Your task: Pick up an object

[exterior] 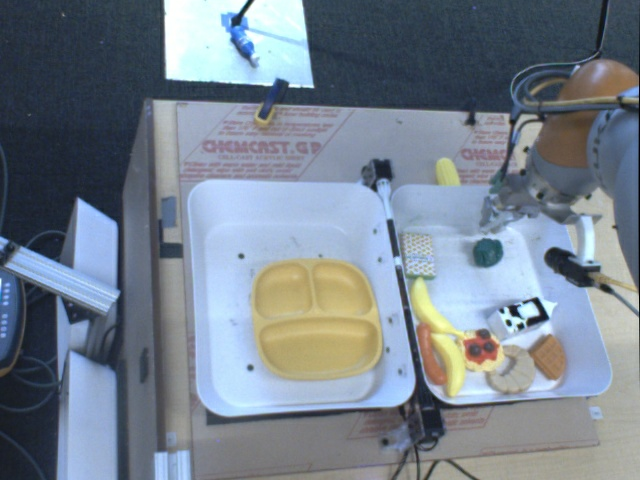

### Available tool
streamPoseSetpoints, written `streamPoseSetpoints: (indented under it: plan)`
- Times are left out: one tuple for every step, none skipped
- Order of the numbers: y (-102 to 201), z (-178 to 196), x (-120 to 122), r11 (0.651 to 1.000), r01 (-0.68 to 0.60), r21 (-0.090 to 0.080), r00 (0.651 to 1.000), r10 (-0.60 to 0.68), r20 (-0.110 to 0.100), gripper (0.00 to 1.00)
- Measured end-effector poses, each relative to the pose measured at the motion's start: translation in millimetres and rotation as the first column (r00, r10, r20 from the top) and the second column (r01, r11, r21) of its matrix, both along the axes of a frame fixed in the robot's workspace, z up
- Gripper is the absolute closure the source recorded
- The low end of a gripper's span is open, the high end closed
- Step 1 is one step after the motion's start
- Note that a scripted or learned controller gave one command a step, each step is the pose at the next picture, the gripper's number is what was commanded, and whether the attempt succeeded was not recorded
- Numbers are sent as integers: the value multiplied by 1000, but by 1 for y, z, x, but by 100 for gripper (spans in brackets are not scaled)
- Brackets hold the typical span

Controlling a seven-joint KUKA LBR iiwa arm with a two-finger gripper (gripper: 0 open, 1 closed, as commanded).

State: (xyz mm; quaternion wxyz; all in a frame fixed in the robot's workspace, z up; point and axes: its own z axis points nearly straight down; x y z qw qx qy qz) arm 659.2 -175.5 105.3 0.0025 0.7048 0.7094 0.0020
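While our arm (590, 128) hangs over the right bin (580, 298), the green ball (488, 252) sits just under our jaws, not touching. We cannot tell if the jaws are open or closed. We think we should come straight down, keep the ball in the middle, then squeeze gently.
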Motion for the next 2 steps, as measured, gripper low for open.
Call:
streamPoseSetpoints:
  plan:
    - [0,0,0,1000,0,0,1000,0,0,0]
    - [20,-21,-19,1000,3,0,1000,-3,-5,0]
